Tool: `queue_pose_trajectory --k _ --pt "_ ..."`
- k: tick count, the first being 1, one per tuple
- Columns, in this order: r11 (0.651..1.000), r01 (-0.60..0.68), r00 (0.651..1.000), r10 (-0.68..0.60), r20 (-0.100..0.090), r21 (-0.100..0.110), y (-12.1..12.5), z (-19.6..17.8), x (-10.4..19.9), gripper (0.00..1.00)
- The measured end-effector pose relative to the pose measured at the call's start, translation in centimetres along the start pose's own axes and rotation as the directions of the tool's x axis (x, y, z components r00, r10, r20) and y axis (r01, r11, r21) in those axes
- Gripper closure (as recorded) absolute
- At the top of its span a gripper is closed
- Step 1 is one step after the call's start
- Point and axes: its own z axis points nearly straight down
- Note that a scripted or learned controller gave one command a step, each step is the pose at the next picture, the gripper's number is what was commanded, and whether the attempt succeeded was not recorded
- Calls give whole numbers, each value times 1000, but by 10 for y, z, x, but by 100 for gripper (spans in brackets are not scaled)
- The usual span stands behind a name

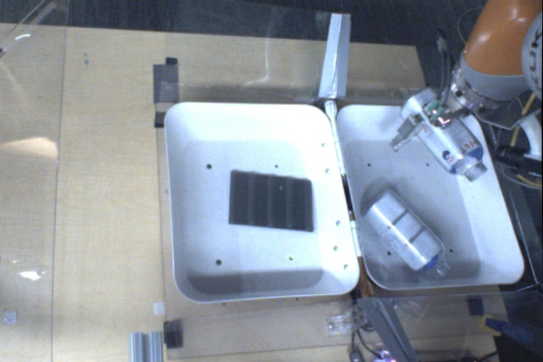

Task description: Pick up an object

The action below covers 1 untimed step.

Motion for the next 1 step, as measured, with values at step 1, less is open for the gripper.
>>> queue_pose_trajectory --k 1 --pt "997 -71 997 71 4 -4 25 -25 -28 100"
